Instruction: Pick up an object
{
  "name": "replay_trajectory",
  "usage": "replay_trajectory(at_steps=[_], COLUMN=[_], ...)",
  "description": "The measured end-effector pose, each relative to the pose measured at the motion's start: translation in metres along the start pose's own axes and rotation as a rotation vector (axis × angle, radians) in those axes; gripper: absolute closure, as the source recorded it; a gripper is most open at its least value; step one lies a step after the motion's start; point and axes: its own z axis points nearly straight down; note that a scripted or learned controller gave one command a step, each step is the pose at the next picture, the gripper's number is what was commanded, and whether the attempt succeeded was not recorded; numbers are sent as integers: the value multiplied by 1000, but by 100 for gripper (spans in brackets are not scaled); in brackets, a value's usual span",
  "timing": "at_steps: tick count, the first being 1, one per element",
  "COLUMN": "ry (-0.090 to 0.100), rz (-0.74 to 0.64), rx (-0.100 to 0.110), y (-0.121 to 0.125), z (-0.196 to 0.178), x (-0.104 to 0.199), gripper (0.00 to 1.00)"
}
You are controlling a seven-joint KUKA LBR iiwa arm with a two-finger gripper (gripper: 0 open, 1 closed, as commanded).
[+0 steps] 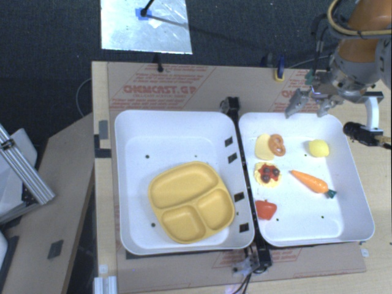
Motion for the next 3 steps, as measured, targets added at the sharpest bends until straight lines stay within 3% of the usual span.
replay_trajectory(at_steps=[1, 3], ry=[-2, -2], rz=[-2, 1], rx=[-12, -9], y=[2, -1], z=[-8, 87], x=[0, -13], gripper=[0, 0])
